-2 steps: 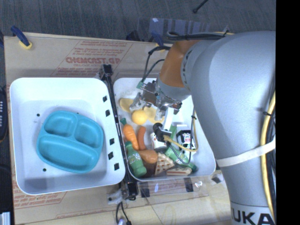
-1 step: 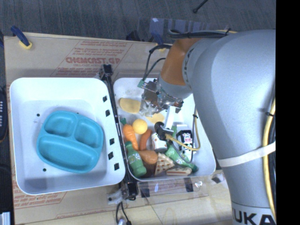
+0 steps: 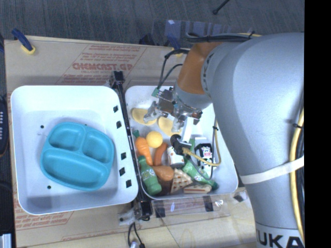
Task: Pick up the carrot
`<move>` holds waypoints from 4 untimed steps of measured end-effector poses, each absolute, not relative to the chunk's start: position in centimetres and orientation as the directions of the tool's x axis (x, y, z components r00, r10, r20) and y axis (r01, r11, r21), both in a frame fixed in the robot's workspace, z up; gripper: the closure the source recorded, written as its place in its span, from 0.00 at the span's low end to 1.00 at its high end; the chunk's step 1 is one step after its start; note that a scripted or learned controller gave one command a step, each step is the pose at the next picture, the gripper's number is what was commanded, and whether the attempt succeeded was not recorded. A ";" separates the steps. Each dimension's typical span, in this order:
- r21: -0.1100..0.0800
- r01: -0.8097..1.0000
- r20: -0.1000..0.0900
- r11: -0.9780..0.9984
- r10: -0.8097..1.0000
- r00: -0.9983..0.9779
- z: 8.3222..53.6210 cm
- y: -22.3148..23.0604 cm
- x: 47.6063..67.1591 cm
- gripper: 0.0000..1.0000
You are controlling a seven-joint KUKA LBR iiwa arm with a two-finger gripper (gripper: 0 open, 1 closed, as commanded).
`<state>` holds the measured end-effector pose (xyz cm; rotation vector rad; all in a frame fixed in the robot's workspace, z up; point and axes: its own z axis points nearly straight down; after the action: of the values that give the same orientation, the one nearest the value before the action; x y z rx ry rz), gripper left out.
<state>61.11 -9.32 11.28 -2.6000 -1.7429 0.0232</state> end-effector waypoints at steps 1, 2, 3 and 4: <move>-0.010 0.985 0.000 -0.173 0.985 0.173 9.1 -9.2 55.9 0.00; -0.011 0.960 -0.001 -0.281 0.960 0.281 9.6 -9.5 52.8 0.00; -0.017 0.962 -0.003 -0.271 0.962 0.271 10.5 -9.4 52.8 1.00; 0.009 0.983 0.000 -0.183 0.983 0.183 9.4 -9.7 48.2 1.00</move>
<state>48.19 -9.65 9.42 -2.4210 -2.0120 -0.0090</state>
